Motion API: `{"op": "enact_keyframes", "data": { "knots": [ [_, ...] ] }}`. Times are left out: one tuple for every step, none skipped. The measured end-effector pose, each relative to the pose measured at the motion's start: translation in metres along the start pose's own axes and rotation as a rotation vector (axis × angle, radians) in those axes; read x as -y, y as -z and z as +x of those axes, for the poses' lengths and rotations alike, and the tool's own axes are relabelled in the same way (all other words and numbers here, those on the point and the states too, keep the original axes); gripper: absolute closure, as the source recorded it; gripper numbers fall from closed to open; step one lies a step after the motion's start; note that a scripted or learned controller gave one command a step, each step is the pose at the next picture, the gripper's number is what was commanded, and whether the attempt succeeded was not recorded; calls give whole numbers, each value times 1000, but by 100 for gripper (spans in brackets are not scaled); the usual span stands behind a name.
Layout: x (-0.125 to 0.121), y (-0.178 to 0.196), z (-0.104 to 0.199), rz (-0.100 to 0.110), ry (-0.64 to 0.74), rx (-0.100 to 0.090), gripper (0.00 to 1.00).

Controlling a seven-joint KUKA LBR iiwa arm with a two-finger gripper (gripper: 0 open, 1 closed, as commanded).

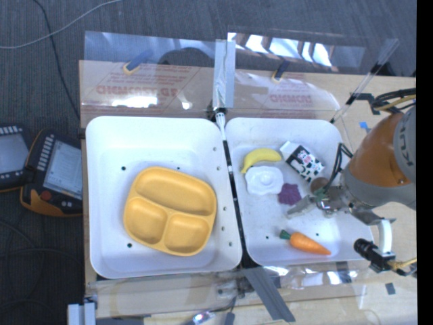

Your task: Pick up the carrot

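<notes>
Grey carpet all round, and your counter (pixel 379 87) carries two white bins: the left bin (pixel 108 147) has a yellow divided tray (pixel 170 210), the right bin (pixel 325 131) has the clutter. Your carrot (pixel 306 242) lies near the right bin's front edge, leafy end pointing left. Watch out: the purple toy (pixel 289 193), white egg piece (pixel 263 179), banana (pixel 261 157) and spotted box (pixel 304 162) sit close above it, so a sloppy descent could nudge those or roll the carrot away. Your claw (pixel 308 206) hangs just above the carrot, by the purple toy, holding nothing that I can see; honestly can't tell how far it's spread.
</notes>
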State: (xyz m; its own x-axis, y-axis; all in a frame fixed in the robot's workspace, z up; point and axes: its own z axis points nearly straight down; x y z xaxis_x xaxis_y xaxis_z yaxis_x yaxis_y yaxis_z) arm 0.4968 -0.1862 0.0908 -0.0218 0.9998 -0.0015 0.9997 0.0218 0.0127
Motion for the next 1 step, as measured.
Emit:
{"op": "enact_keyframes", "data": {
  "knots": [
    [-2, 10, 2, -2, 3, 0, 100]
  ]
}}
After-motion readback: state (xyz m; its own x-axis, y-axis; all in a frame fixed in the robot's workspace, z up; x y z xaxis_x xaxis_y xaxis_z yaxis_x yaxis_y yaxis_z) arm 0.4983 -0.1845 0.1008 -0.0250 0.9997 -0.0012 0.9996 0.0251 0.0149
